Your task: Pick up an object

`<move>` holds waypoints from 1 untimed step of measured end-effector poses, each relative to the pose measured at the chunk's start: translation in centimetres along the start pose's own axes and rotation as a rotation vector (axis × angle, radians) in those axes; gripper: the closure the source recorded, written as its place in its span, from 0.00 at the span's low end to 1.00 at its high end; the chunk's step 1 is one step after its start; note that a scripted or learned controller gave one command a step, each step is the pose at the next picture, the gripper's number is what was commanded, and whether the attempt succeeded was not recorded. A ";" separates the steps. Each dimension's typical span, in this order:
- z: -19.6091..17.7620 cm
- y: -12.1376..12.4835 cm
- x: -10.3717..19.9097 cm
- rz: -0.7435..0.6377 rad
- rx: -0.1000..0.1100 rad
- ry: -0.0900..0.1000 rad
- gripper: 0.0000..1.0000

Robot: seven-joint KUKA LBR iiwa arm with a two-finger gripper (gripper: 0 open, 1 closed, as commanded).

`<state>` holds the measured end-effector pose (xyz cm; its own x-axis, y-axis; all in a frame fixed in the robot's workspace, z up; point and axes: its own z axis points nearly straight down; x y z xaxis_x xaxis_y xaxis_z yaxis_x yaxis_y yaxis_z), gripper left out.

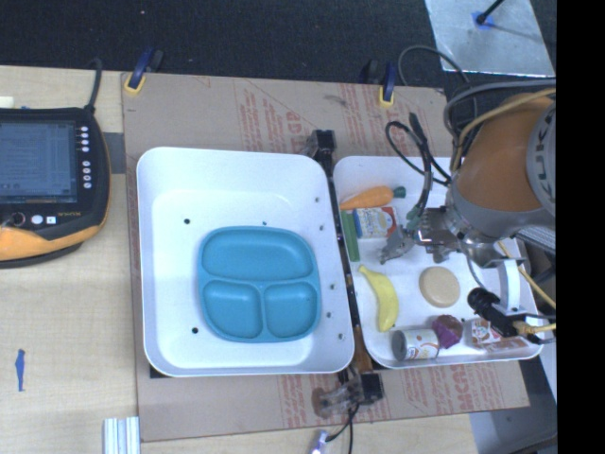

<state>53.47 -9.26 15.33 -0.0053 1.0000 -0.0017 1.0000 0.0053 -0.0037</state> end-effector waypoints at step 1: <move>6.1 -2.0 -0.2 0.000 0.000 0.001 0.00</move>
<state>51.42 -9.47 9.26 -0.0055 1.0000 -0.0007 1.0000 0.0055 -0.0038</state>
